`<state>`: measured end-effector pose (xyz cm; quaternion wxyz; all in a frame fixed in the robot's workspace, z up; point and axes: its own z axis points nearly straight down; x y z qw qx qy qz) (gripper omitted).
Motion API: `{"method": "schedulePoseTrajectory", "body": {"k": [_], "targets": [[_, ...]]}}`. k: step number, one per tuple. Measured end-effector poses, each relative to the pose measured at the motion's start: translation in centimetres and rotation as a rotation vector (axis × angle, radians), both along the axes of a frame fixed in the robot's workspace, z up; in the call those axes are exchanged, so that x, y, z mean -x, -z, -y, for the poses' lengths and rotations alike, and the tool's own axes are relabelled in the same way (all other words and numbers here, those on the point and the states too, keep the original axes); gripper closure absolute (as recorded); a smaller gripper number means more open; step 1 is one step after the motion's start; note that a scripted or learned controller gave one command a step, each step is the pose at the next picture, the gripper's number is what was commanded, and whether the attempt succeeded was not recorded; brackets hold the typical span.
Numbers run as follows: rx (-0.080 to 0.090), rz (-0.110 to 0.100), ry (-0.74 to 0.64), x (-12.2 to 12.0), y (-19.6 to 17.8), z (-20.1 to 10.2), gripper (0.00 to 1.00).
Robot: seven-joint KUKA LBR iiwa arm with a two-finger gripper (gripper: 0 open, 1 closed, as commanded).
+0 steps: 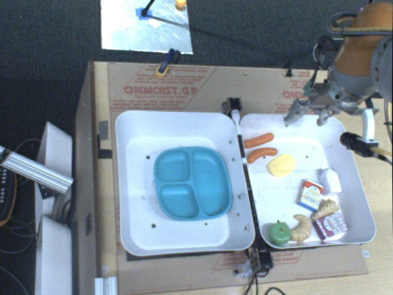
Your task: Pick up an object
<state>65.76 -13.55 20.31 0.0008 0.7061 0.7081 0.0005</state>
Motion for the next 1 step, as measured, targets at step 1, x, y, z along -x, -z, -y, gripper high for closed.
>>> {"method": "schedulePoseTrajectory", "body": {"k": [1], "targets": [[-0.001,-0.001,-0.002,1.27,4.42,-3.08,0.00]]}}
